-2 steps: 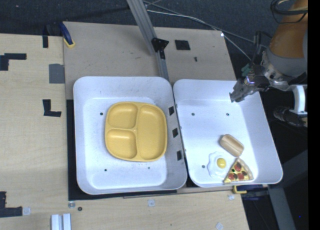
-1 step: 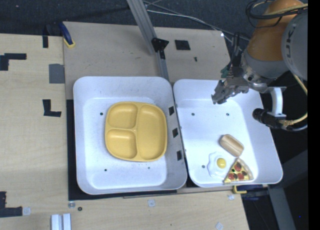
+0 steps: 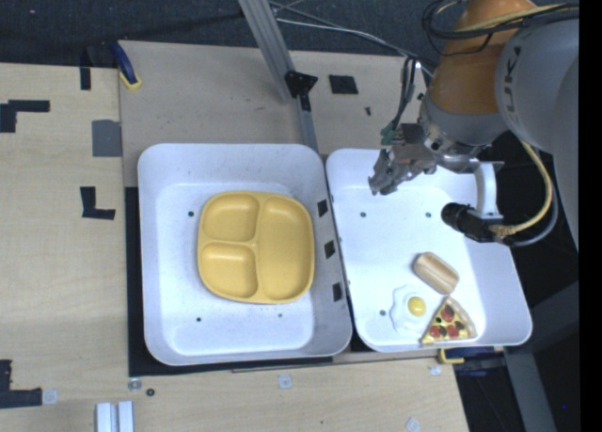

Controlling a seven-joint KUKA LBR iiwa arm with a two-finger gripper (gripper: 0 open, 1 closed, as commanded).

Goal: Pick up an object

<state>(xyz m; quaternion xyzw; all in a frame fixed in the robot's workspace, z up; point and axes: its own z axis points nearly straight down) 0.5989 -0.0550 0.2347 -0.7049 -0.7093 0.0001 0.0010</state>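
In the right white bin (image 3: pixel 376 232) three toy foods lie near the front: a tan hot-dog bun (image 3: pixel 435 272), a fried egg (image 3: pixel 412 309) and a pizza slice (image 3: pixel 449 322). My gripper (image 3: pixel 384 181) hangs over the back left part of that bin, well behind the foods, with nothing visible between its fingers. The left white bin (image 3: pixel 169 232) holds a yellow divided plate (image 3: pixel 255 247).
A slanted metal pole (image 3: pixel 268 40) rises behind the bins. Black cables (image 3: pixel 489 225) hang from the arm over the right bin's right side. Tape marks and a blue-yellow clamp (image 3: pixel 126 67) sit on the wooden bench at left.
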